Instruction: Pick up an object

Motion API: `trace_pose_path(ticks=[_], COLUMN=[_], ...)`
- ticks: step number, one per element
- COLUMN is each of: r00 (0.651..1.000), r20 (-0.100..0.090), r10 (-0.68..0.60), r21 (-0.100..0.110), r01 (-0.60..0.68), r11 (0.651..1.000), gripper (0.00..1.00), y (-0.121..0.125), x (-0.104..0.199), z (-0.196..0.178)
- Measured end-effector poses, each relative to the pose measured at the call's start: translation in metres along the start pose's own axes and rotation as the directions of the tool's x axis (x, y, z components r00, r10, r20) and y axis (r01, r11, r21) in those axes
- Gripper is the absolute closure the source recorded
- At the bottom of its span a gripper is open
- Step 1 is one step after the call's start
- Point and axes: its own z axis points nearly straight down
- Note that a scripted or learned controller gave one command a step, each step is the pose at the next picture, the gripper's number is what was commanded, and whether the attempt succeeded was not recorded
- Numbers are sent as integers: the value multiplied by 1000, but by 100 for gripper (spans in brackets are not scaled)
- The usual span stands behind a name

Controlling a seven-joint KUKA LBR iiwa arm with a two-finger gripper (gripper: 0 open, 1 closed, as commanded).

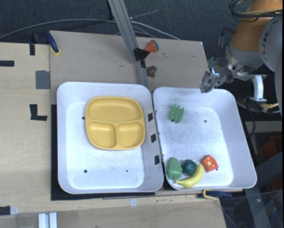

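Nearest the camera, along the near edge of the right white bin [227, 127], a small cluster of toy food sits together. A yellow banana [193, 178] curves along the near rim. Just behind it lie a green leafy vegetable [174, 167] on the left and a darker green round vegetable [189, 166] beside it, both touching or nearly touching the banana. A red-orange piece, possibly a small pepper or tomato, [209, 163] rests just to the right of that group.

Farther back in the same bin, near its left wall, a light green bumpy vegetable [176, 113] lies alone, well apart from the cluster.

Beside it on the left, the left white bin [68, 141] holds a yellow divided plate [115, 122] with three compartments, set toward the far side of that bin.

Both bins rest on a wooden table [18, 141] marked with black tape pieces. A grey metal bar [125, 25] slants across the far part of the table, with a small orange object [152, 45] beside it.

At the far right, the grey arm with its orange band [258, 20] reaches in. Its pincer [208, 84] hangs over the far rim of the right bin, away from every toy. Nothing can be seen between its tips, and how far apart they stand cannot be told.
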Motion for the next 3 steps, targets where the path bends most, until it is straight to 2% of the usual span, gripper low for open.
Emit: trace_pose_path(ticks=[2,3], r00=[1000,1000], r20=[-3,-2], r10=[-4,-4], r21=[4,7], r01=[4,4], r11=[1000,1000], gripper=[100,100], y=[-41,-56], x=[91,141], z=[-20,-10])
